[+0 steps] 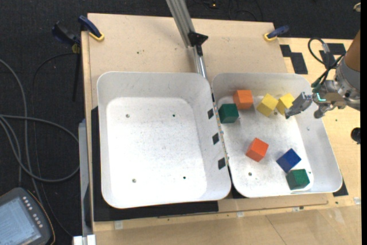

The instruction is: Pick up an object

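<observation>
Several coloured cubes lie in the right bin (321, 140): an orange cube (243, 98), a green cube (228, 113), two yellow cubes (267, 105) (285, 102), a second orange cube (257, 149), a blue cube (288, 159) and a second green cube (298, 179). My gripper (305, 110) hangs at the bin's right side, just right of the nearer yellow cube. It is open, with nothing between its fingers.
The left bin (109, 123) sits beside the right one, their rims meeting mid-bench. A slanted metal pole (175, 0) runs down from the top to the bins' junction. Clamps (92, 28) (276, 32) hold the board's far corners. Cables lie at right.
</observation>
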Tool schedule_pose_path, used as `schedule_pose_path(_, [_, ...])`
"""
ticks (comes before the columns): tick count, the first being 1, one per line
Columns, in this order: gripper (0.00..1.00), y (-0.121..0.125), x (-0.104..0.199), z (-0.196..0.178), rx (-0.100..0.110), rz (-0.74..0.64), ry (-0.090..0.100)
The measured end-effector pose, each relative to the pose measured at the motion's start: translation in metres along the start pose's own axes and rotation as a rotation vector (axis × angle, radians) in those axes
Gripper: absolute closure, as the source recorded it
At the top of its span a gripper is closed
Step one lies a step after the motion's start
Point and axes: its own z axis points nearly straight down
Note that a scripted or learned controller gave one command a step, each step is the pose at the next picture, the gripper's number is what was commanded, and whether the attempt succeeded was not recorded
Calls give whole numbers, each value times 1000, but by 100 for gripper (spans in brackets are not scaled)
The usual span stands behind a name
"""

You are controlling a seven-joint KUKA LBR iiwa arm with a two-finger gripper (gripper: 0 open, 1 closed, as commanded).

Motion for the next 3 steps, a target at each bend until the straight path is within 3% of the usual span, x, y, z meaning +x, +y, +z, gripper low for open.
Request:
schedule_pose_path(1, [0, 1, 0, -2, -4, -1, -1])
schedule_pose_path(3, [0, 13, 1, 94, 0, -1, 0])
